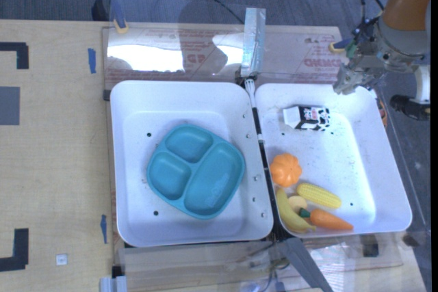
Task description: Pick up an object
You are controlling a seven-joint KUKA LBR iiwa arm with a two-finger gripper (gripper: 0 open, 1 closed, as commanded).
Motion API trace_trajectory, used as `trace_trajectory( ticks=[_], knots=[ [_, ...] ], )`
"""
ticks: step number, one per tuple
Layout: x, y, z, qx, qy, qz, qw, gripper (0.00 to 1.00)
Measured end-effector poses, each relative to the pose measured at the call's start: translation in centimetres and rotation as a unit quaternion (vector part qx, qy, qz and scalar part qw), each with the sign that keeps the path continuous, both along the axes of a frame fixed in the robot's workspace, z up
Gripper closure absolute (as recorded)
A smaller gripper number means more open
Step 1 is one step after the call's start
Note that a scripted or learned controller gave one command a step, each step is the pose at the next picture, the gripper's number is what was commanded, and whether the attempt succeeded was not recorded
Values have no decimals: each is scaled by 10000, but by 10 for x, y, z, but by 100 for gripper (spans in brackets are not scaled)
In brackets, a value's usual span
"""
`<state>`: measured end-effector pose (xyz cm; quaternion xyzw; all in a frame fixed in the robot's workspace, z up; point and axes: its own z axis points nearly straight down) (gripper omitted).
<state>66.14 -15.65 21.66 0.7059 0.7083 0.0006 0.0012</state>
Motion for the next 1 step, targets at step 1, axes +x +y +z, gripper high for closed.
trace_trajectory(
  ticks=[1],
  knots=[
    [7,15,96,-25,-49,1355,9908,100]
  ],
)
